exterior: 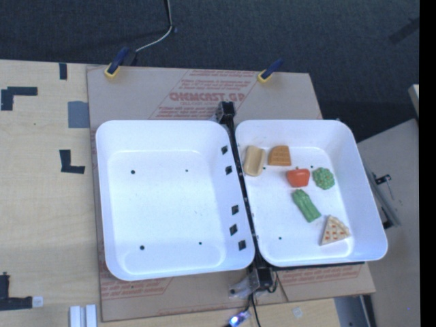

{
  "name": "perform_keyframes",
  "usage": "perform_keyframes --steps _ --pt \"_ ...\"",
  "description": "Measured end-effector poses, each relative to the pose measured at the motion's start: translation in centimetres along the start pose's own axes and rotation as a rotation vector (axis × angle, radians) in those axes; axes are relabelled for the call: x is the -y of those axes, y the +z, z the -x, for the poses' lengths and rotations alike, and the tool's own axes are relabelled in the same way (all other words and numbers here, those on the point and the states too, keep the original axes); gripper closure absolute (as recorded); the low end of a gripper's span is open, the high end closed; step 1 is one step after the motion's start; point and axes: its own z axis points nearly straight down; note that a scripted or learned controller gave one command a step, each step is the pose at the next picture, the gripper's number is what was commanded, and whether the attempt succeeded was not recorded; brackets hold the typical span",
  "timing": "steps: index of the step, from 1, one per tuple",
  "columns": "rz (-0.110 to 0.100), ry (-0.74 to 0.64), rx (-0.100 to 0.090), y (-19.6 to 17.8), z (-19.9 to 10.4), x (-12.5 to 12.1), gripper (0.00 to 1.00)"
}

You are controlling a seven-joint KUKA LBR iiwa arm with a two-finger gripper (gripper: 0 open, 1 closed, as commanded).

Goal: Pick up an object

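The right bin holds several toy food pieces. A tan bread roll lies near the divider, with an orange-brown toast piece beside it. A red tomato sits next to a green broccoli. Below them lies a green pickle, and a waffle-patterned pizza slice rests near the front right corner.
The left bin stands beside the right one on a cardboard sheet held by two clamps. A cable runs off at the back. Black clips join the bins along the divider.
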Motion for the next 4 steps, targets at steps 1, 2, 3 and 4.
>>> perform_keyframes --steps 1,2,3,4 --pt "-0.001 0.000 0.000 0.0 0.0 0.0 0.00" --pt "0.001 0.000 0.002 -1.0 0.0 -0.1 1.00" --pt "0.000 0.000 0.001 -1.0 0.0 -0.1 0.00" --pt "0.002 -0.001 0.003 -2.0 0.0 -0.1 1.00"
